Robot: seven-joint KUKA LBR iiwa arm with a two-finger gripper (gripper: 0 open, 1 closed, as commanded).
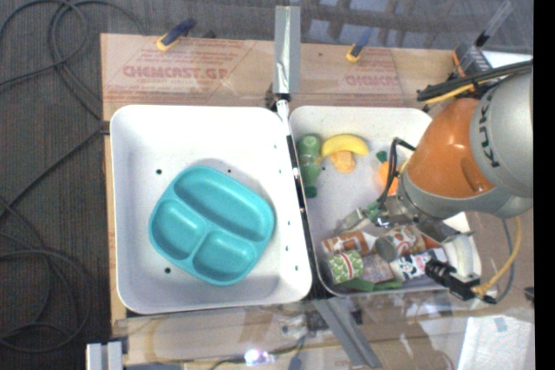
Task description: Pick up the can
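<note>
Two white bins sit side by side on the bench below me. Left bin (130,273) holds one thing: a teal tray (212,223) with three compartments, lying flat and slightly turned, nothing in any of its sections.

Right bin (355,121) is the crowded one. Along its left wall lies a green bottle (309,162), and just beside that, toward the back, a yellow banana (344,149) with a small orange piece touching its lower edge. A bit of orange shows past my wrist, but I cannot tell what it is.

Near the front of that bin, items lie packed together. The can (346,262), with a red, white and green label, rests on its side at the front left of the heap, touching its neighbours. Behind it lies another red-labelled container (350,243), and to its right a dark bottle (414,264) with a white label, lying flat.

My arm (468,156) comes in from the right, the orange band over the bin's right half. My gripper (388,221) is down among that clutter, just behind and right of the can; whether it is wide or narrow I cannot tell, and nothing visible sits in its grasp.
</note>
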